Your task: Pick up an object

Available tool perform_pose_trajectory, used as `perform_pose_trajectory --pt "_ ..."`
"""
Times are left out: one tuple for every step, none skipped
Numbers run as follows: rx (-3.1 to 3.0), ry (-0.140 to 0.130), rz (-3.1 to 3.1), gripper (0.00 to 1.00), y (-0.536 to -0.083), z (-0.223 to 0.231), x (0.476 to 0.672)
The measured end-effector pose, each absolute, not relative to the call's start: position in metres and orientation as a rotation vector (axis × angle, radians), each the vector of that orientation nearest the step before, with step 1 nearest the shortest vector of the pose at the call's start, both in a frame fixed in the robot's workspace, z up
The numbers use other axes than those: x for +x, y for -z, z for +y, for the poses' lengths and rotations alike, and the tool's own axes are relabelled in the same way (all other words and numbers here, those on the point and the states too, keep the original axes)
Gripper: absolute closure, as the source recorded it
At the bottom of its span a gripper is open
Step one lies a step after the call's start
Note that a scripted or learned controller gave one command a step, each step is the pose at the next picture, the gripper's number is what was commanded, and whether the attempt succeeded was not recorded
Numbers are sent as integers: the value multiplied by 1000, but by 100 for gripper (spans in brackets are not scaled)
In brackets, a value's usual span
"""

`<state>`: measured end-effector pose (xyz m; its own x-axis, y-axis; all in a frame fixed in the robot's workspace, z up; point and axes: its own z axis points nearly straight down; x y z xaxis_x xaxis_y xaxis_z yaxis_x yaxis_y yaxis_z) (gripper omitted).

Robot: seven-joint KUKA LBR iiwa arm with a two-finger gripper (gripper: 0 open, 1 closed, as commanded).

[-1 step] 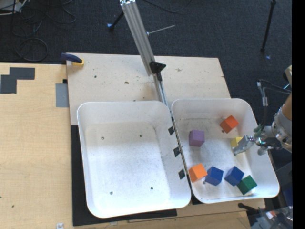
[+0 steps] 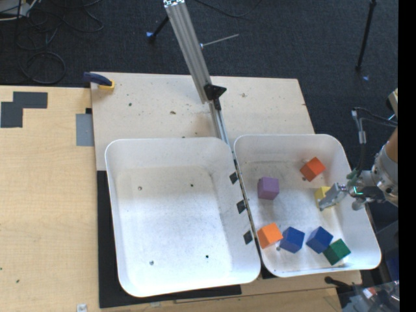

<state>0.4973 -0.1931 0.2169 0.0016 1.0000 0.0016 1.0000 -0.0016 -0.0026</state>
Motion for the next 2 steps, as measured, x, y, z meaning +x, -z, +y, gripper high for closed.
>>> perform_pose_trajectory --pt "-2216 -7 -2214 0 -156 -199 491" --pt "-2217 -5 -2214 0 -93 -193 494"
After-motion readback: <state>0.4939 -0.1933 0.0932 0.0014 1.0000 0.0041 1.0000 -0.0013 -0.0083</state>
